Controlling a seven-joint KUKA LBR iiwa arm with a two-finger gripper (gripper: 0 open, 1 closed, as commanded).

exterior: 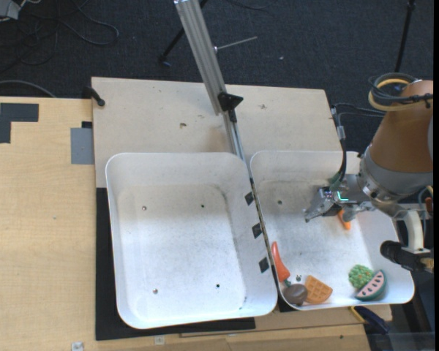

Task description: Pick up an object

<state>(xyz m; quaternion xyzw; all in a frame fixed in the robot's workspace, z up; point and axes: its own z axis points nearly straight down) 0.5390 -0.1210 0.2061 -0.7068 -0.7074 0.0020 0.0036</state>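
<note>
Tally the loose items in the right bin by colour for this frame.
Red/orange: 3 — red strip, waffle-like orange piece, small orange piece by the gripper
Brown: 1 — rounded lump
Green: 2 — bumpy green piece, watermelon slice
Total: 6

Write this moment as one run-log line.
gripper: over right bin | orange piece: beside it | watermelon slice, waffle: near edge | grasp: unconfirmed

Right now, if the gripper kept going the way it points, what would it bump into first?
Probably the bare white floor of the right bin; the gripper points left and down, though depth is unclear.
</note>
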